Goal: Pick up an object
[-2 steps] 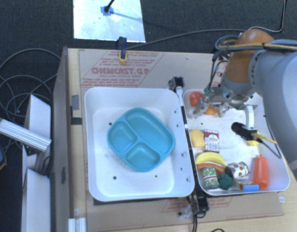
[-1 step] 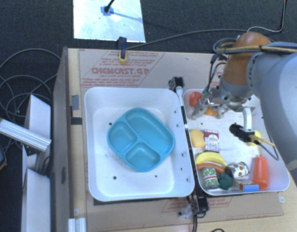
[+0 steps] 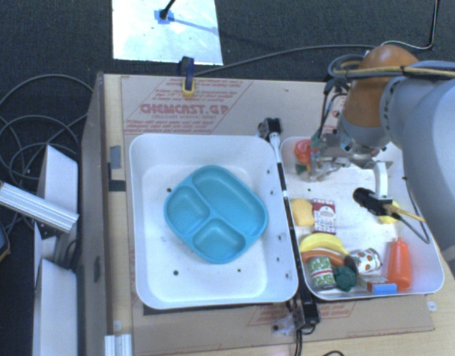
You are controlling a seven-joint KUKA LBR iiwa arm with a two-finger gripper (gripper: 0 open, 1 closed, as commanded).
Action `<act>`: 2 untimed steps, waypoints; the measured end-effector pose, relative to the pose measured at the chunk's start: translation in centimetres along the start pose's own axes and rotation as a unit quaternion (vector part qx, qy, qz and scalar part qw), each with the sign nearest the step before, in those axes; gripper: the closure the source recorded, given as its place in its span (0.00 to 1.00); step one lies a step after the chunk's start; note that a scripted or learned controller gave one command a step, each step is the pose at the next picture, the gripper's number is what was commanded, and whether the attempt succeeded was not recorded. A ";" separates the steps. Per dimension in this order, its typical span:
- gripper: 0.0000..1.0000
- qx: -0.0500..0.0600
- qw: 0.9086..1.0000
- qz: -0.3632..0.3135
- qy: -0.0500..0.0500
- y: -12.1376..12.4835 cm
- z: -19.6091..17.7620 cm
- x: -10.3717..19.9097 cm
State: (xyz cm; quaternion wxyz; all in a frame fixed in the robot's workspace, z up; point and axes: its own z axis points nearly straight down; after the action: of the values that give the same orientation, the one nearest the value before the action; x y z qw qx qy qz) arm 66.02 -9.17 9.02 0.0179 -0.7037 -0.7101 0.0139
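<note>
At the frame's lower right, a banana [image 3: 323, 242], a can [image 3: 321, 270] and an orange bottle [image 3: 399, 264] are lying in the right bin [image 3: 427, 277]; further up, the gripper [image 3: 321, 167] is hovering just beside a red object [image 3: 303, 151]; its grip cannot be told

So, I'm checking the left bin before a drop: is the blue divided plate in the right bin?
No, the blue divided plate lies in the left bin, apart from the right bin.
</note>
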 end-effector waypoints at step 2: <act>0.00 -0.004 1.000 0.003 -0.003 0.1 0.8 0.2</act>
State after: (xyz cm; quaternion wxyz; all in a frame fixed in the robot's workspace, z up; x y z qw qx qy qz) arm 66.05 -8.97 8.25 0.0126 -0.7059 -0.7080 0.0133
